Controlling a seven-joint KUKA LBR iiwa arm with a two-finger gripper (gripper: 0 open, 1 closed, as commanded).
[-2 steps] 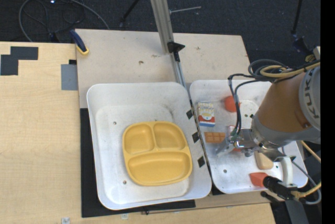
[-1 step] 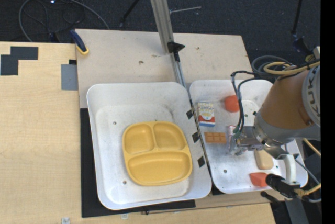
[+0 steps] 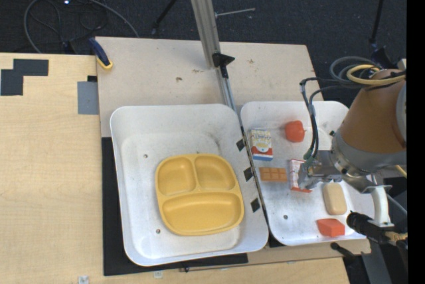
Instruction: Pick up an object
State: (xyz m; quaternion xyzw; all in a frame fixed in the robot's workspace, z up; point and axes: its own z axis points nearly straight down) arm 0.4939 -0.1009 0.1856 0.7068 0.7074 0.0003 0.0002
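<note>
We cannot tell our tool's state; the brown ridged wafer block at its nine o'clock looks light and rigid, best pinched across its short sides

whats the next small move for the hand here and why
Probably lower the hand straight down. It hangs in the right bin beside the brown cracker-like block, over a small red-and-white item, and nothing is visibly between its fingers.
</note>
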